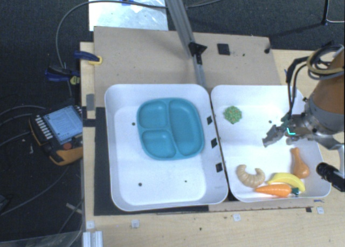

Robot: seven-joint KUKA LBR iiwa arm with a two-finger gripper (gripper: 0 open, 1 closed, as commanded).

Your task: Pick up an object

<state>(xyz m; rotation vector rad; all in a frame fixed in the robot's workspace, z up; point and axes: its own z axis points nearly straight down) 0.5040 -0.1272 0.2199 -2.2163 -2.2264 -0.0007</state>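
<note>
My gripper (272, 136) hangs over the middle of the right bin (253, 95), reaching in from the right, with nothing visibly in it. A small green broccoli piece (233, 114) lies up and to the left of it. Along the bin's front edge lie a tan curled croissant-like piece (251, 176), a yellow banana (289, 179) and an orange carrot (275, 190). An orange-brown drumstick-shaped piece (299, 164) lies just below and to the right of the gripper.
The left bin (161, 186) holds a blue three-compartment plate (171, 128). A grey pole (180, 19) slants across the back of the bench. Clamps and a handheld device (58, 130) sit off the bench's left side.
</note>
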